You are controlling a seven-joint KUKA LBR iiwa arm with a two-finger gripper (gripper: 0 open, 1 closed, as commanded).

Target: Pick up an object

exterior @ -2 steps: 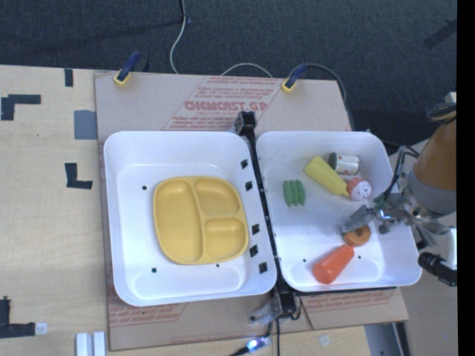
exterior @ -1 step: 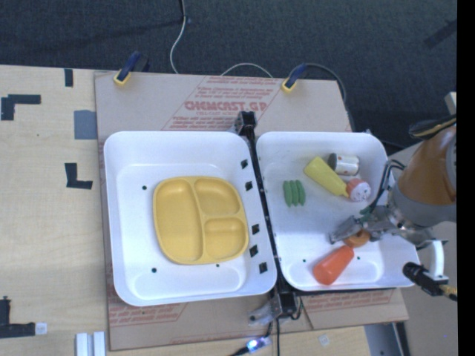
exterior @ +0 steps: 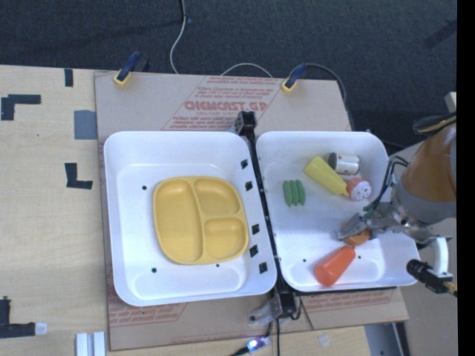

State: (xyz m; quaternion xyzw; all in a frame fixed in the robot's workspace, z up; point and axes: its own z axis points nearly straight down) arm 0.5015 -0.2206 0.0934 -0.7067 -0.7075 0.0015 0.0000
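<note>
- We look down at a slant on a desk carrying two shallow white bins side by side, a left bin and a right bin.
- In the left bin we see a yellow divided plate lying flat, well apart from the arm.
- In the right bin we see a small green ridged piece, a yellow bottle lying on its side, a small silver can touching the bottle's upper end, a small white and red round piece, and an orange carrot-shaped toy near the front wall.
- The grey arm reaches in from the right, and its tool sits low in the right bin, just above the carrot toy's upper end.
- We see a small orange thing at the tool's tips, but we cannot tell whether the tool is closed on it or merely resting beside it, nor how wide the tool stands.
- We judge the nearest candidates for picking to be that small orange thing and the carrot toy just beside it.
- What could go wrong, in our judgement: the orange thing is small, so a grip on its edge could slip as the arm lifts.
- The carrot toy lies so near that the tool could nudge it against the bin wall.
- The tool works close to the right bin's right wall, so a sideways move could scrape it.
</note>
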